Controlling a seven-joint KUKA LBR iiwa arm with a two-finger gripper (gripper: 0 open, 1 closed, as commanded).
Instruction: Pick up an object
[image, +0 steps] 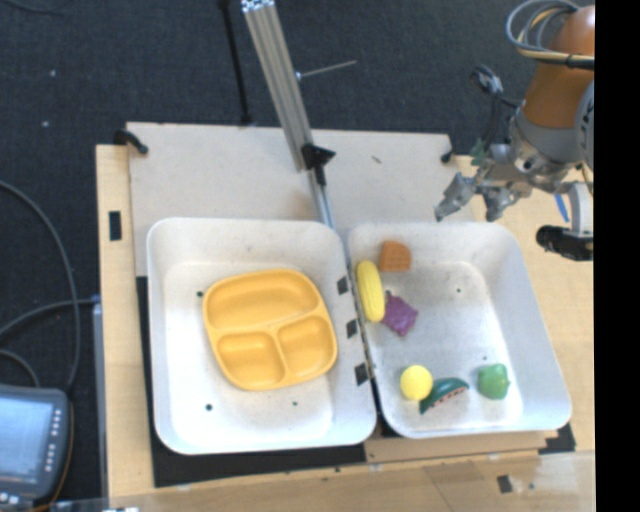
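My gripper (472, 200) hangs above the far rim of the right bin (520, 262), open, with nothing between its fingers. Inside that bin lie an orange block (394, 256), a yellow banana-shaped piece (371, 290) along the left wall, and a purple piece (401, 315) beside it. Near the front sit a yellow ball (416, 381), a dark teal piece (444, 394) and a green piece (492, 380). All the objects are well below and left of the gripper.
The left bin (180, 260) holds a yellow divided tray (269, 327). A slanted metal post (285, 85) rises from the bench behind the bins' divider. A screen (30, 440) stands at the lower left off the bench.
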